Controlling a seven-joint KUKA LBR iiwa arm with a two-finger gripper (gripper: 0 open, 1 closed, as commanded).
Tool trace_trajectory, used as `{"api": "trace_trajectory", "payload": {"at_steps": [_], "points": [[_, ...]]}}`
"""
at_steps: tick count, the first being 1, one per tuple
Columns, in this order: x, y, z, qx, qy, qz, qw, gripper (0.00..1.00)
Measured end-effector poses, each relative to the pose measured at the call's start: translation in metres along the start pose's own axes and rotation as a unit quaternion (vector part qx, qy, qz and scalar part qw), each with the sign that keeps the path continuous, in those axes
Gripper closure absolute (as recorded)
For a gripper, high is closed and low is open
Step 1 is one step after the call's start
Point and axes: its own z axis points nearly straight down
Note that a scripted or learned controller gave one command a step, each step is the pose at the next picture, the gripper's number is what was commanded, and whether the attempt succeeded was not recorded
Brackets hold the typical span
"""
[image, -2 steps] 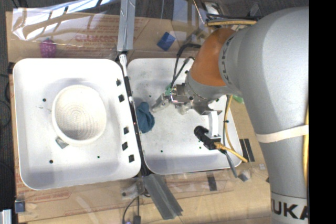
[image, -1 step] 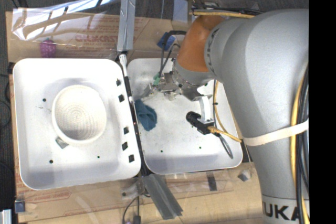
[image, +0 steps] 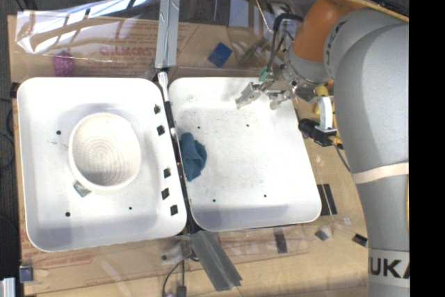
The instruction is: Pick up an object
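Blue cloth (image: 192, 156), crumpled, lies in the right bin (image: 278, 170) against its left wall, just beside the divider between the bins. Left bin (image: 42, 149) holds a white upturned bowl (image: 105, 150), with a small grey piece (image: 81, 188) touching its lower left edge. Jaws (image: 263, 95) sit over the right bin's upper edge, well apart from the cloth; fingers spread, nothing between them. Grey arm (image: 368, 101) enters from the right. Counter (image: 125, 45) beyond the bins carries a purple object (image: 63, 65) and a blue square (image: 220, 54).

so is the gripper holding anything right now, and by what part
Nothing: the gripper is open above the right bin, with nothing between its fingers.
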Motion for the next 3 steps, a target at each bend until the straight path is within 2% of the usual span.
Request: {"api": "trace_trajectory", "payload": {"at_steps": [1,2,3], "points": [[0.073,-0.041,0.013,0.003,0.001,0.061,0.9982,0.0],[0.034,0.001,0.005,0.001,0.0,0.039,0.9992,0.0],[0.105,-0.034,0.041,0.004,0.001,0.086,0.9963,0.0]]}}
